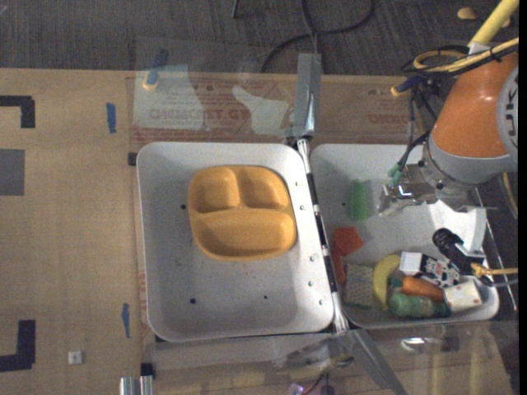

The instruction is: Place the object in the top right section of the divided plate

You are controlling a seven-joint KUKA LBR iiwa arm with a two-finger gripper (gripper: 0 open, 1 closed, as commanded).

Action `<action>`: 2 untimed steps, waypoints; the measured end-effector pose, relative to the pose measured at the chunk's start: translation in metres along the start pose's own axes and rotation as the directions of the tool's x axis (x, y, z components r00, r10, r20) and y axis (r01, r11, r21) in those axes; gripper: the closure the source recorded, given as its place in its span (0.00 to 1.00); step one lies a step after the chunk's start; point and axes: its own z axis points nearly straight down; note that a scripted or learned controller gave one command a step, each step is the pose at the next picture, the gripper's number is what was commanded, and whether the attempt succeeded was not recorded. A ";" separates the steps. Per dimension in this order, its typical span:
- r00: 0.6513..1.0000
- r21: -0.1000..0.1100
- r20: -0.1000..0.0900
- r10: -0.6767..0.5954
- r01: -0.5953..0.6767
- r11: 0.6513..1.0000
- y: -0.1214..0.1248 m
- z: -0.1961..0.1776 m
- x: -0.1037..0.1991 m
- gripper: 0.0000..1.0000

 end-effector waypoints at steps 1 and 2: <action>0.951 0.000 -0.002 -0.308 0.308 0.951 -0.036 -0.042 0.002 1.00; 0.895 -0.001 -0.002 -0.447 0.447 0.895 -0.072 -0.042 -0.012 1.00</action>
